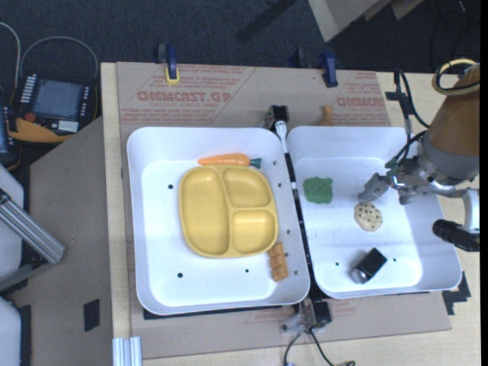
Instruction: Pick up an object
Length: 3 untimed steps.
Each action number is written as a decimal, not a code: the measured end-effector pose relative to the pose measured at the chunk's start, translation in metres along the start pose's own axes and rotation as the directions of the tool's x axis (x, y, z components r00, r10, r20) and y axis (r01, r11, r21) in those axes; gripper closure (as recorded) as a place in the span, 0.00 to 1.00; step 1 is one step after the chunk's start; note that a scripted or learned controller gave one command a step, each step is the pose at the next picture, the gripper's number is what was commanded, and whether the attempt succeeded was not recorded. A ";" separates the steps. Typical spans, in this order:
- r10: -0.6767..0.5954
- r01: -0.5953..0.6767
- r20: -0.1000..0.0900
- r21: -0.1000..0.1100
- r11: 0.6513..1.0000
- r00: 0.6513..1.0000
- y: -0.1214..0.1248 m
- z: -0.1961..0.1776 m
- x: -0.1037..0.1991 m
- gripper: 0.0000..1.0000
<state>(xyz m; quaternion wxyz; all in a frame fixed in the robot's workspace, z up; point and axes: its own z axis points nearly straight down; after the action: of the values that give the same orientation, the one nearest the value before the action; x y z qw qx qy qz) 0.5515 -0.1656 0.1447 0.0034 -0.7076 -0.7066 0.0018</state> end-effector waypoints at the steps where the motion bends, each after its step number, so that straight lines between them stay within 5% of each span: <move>1: -0.001 0.001 0.000 -0.001 1.000 1.000 -0.001 0.054 0.001 0.00; 2: 0.000 0.000 0.003 -0.008 1.000 1.000 0.001 0.040 0.000 1.00; 3: 0.000 0.000 0.005 -0.013 1.000 1.000 -0.008 -0.014 -0.002 1.00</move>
<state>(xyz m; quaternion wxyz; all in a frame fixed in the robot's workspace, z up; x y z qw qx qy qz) 0.5432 -0.1678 0.1591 -0.0031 -0.7075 -0.7067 -0.0012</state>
